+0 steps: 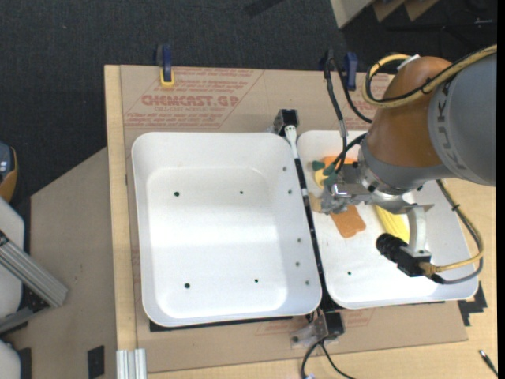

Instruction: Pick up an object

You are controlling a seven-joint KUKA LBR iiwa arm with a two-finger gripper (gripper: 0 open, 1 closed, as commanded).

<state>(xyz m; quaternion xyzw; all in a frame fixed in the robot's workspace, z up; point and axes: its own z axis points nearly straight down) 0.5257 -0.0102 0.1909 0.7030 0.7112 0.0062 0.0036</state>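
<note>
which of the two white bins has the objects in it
The right bin, under the arm. It holds an orange piece and a yellow item, unlike the left bin.

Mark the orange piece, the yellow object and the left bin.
orange piece [349,224]: camera view, middle of its flat face.
yellow object [394,226]: camera view, visible middle.
left bin [221,235]: camera view, bare floor.

You look down from one fixed camera above the bench [118,212], tilted at a slant. It takes in both white bins: the left bin [150,156] and the right bin [371,290]. The arm [442,117] enters from the right.
</note>
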